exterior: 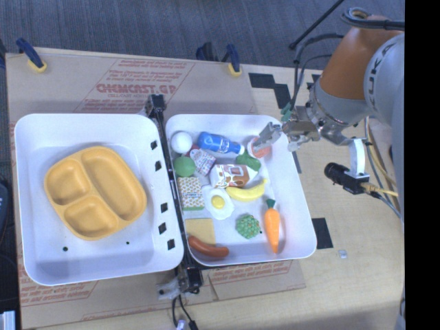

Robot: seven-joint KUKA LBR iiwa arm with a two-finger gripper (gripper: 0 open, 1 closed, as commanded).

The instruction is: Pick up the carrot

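Note:
The orange carrot (273,228) with a green top lies upright in the view near the front right corner of the right bin (300,205), beside a green broccoli piece (247,225). My gripper (269,134) hangs over the bin's back right corner, well behind the carrot. It sits just above a small red and white item (259,148). Nothing orange is at the gripper.
The right bin also holds a white egg (181,141), a blue can (220,144), a banana (246,191), a fried egg (218,202), a sausage (207,248) and several other toy foods. A yellow divided plate (95,191) lies in the left bin (34,253).

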